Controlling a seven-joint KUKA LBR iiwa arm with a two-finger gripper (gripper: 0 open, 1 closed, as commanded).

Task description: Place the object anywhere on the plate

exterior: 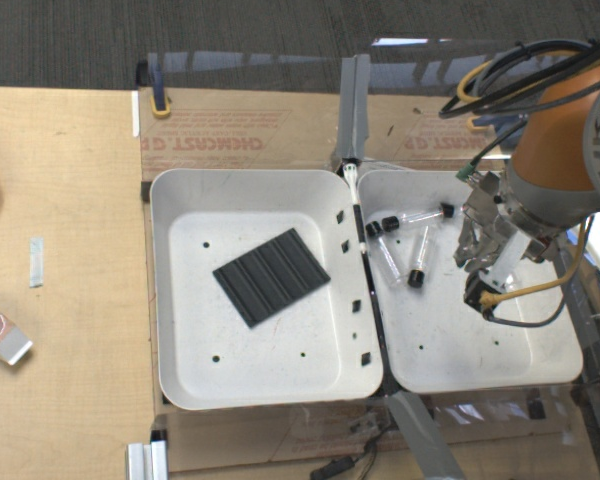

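Your gripper (475, 253) is hanging over the right bin (540, 368), well to the right of the ribbed plate (271, 276), and at this angle you cannot tell whether it is spread or pressed together; nothing is showing in its grasp. The dark ribbed plate is lying flat and askew in the middle of the left bin (180, 368), with nothing on it. The likely object, a clear capped tube (418, 258), is lying in the right bin, right of the plate and just left of the gripper, its black cap pointing toward the near rim. Two more clear tubes (388, 258) are lying between it and the plate, close to the divider, along with a couple of loose black caps. By my reading you are still working the pick step: nothing is being carried and the placing is not yet begun. The next move is asking you to come down squarely over one tube, well clear of its neighbours, and close across its narrow body so that it is not rolling away. Beyond the plate, on the cardboard (220, 133) behind the bins, red print is running upside down; it seems to read "CHEMCAST".
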